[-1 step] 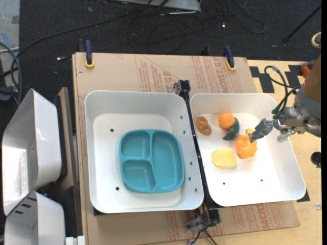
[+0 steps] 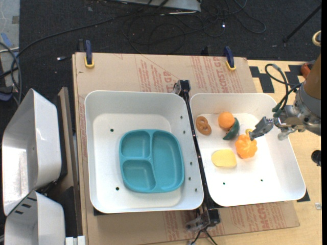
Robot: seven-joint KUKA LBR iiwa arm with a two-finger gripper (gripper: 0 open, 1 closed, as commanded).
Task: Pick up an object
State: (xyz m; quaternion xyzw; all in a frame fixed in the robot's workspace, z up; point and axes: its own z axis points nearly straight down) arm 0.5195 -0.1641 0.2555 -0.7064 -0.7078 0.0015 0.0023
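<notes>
The right bin (image 2: 286,188) holds several small objects. An orange bell-pepper-like toy (image 2: 246,148) lies near its middle, with a pale yellow piece (image 2: 224,158) just left of it. Farther back are a round orange fruit (image 2: 226,120), a dark green piece (image 2: 232,131) leaning against it, and a brown pretzel (image 2: 203,125). My gripper (image 2: 259,128) reaches in from the right and hangs just above and to the right of the orange pepper toy, its tip close to the toy's top. Nothing is visibly lifted.
The left bin (image 2: 97,116) holds a teal divided plate (image 2: 152,161). A black divider (image 2: 194,142) runs between the two bins. Cables (image 2: 278,78) trail near the arm at the right. White containers (image 2: 28,137) stand beyond the bench's left side.
</notes>
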